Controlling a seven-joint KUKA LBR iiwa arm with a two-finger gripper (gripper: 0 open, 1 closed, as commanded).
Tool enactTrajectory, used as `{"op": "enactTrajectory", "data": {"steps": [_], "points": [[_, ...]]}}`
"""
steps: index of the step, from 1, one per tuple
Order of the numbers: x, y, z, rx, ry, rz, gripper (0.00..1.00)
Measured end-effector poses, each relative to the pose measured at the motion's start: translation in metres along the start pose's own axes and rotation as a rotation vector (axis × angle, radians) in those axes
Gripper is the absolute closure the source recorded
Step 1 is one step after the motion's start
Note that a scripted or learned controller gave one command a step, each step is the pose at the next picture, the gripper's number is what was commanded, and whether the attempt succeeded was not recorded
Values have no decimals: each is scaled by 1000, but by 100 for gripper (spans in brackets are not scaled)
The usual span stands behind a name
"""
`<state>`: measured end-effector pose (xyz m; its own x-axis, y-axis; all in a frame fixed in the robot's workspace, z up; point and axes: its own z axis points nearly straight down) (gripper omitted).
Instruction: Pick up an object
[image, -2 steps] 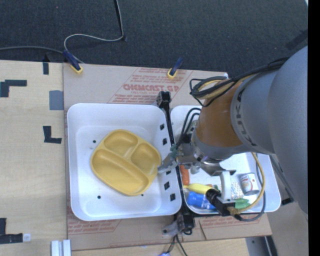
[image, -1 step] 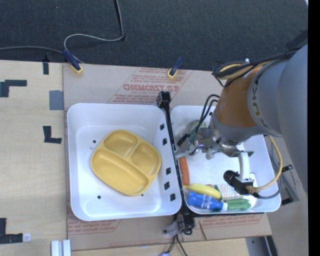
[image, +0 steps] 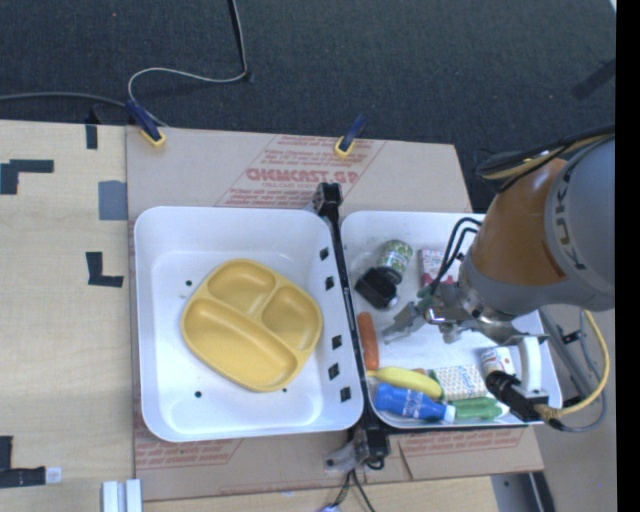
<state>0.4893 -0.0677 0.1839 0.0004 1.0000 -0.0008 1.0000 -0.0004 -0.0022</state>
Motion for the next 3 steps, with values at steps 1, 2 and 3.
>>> {"op": "enactTrajectory", "data": {"steps": [1, 2, 3], "points": [[-47, -7, 82, 2, 1, 0, 0], [-46, -7, 73, 3, 3, -1, 100], [32, -5, -12, -1, 1, -2, 100]]}}
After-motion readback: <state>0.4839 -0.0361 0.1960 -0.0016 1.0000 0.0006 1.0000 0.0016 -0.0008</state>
